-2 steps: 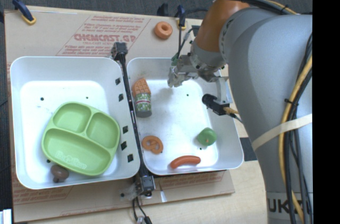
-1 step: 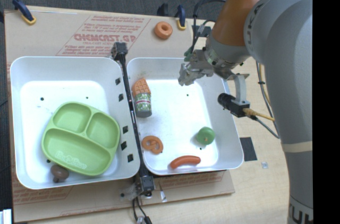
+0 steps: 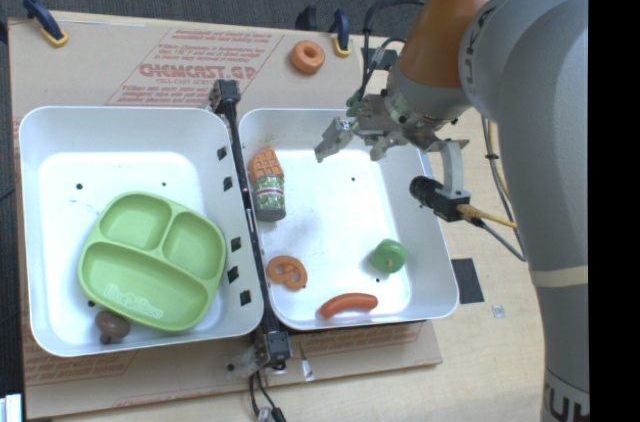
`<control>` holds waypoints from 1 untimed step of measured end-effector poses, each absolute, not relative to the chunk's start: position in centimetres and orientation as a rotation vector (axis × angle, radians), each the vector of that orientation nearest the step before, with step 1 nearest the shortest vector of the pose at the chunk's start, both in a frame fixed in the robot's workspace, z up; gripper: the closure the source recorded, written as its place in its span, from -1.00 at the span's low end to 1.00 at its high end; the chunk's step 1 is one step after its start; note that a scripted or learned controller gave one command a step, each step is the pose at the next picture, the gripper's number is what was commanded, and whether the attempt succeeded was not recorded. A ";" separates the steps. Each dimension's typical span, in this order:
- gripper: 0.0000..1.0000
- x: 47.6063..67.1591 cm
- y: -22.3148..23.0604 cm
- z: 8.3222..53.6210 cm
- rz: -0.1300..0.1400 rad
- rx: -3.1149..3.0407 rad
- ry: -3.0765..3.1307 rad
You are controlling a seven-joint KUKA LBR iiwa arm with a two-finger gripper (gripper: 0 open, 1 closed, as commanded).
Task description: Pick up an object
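White right bin (image 3: pixel 425 240) carries the choices — can (image 3: pixel 267 182), pretzel (image 3: pixel 287 272), green ball (image 3: pixel 387 257), sausage (image 3: pixel 348 305) — and the tool (image 3: pixel 352 142), spread wide and grasping nothing, hangs over the rear; best drop straight over the can, fingers astride it, clear of the divider.

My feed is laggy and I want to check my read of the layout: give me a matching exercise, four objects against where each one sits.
Things:
1. green divided plate
2. orange ring
3. sausage
4. can

Places:
A. on the board beyond the bins
B. right bin, near edge
C. left bin
D. right bin, against the left wall

Pairs: 1-C, 2-A, 3-B, 4-D
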State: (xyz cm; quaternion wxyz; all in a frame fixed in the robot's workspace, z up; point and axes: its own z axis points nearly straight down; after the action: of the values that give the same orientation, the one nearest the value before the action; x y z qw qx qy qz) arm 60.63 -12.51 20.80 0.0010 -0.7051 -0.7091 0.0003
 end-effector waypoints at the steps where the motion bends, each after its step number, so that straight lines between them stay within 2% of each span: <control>1: -1.00 56.2 -7.0 19.1 0.003 -2.211 -2.227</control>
State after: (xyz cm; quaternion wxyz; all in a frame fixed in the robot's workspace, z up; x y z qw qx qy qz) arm 56.17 -6.98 19.14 0.0014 -0.7045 -0.7097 0.0010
